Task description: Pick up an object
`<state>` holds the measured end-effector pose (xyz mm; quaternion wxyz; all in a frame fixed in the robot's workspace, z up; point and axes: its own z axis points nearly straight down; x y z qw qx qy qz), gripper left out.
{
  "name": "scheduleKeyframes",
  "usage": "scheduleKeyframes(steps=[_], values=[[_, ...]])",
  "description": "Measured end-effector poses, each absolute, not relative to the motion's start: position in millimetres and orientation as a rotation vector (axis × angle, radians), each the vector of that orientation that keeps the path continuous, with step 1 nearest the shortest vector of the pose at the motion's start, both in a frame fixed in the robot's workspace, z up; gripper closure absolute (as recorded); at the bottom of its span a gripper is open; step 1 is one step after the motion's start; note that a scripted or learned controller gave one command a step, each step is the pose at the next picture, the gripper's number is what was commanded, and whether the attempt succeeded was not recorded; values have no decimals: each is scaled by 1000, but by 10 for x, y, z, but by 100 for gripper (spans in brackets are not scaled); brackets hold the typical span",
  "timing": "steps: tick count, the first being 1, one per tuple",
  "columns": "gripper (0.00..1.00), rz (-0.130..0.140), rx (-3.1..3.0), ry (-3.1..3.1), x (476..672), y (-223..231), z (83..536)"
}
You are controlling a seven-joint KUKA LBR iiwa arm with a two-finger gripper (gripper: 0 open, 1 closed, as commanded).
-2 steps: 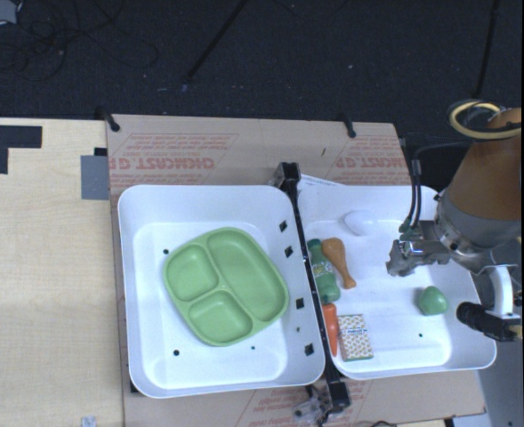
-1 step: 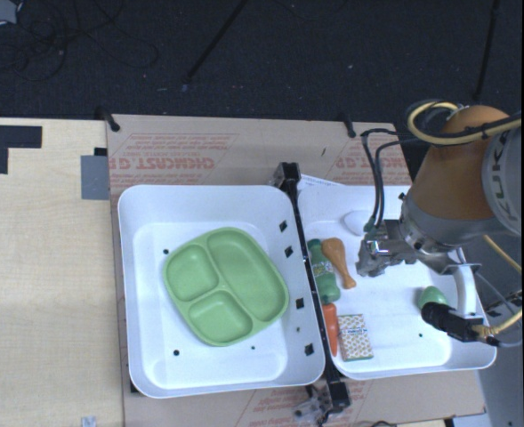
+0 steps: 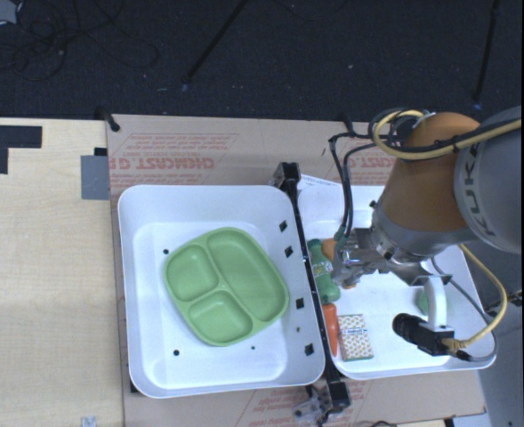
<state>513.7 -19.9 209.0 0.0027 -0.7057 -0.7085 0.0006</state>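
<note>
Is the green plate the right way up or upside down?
Right way up. The green plate lies flat in the left bin, its three hollow sections facing up.

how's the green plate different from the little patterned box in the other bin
The green plate is far larger than the patterned box. The plate is plain green, rounded, with three compartments; the box is a flat rectangle with a multicoloured print. The plate lies alone in the left bin; the box lies in the right bin beside an orange item. Both lie flat.

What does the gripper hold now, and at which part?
It cannot be told: the gripper is low over the green item in the right bin, its tip hidden by the wrist.
</note>
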Motion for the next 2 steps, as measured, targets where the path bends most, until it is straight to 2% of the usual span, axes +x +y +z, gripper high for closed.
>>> scheduleKeyframes(steps=[1, 2], values=[[100, 0, -2213, -2225, 5058, 317, 2218], [100, 3, -2214, -2224, 5086, 890, 2281]])
